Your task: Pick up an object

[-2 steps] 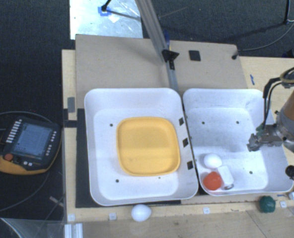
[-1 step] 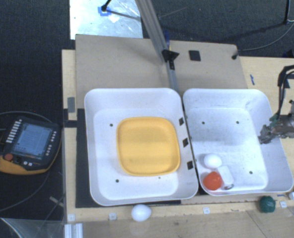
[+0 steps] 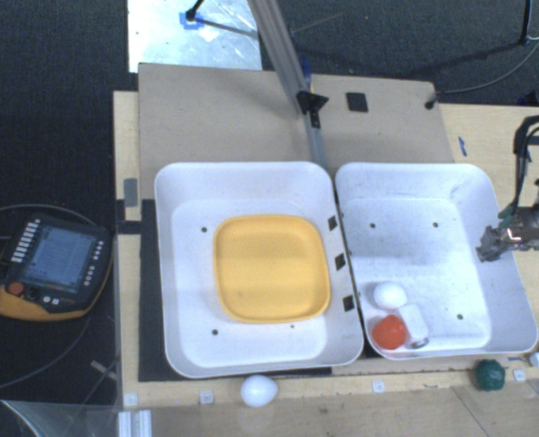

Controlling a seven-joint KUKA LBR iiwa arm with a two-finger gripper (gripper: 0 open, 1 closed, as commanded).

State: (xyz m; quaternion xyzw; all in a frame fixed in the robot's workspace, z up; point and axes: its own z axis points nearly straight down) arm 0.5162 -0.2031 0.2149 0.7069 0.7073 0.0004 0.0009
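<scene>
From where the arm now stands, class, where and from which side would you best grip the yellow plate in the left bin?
Grip the yellow plate by its raised rim on the edge nearest the right bin, one finger over the lip. It lies flat and is probably too wide to span, so a top-down pinch on the middle has nothing to close on. That edge faces the gripper, which sits at the right bin's far side.
</scene>
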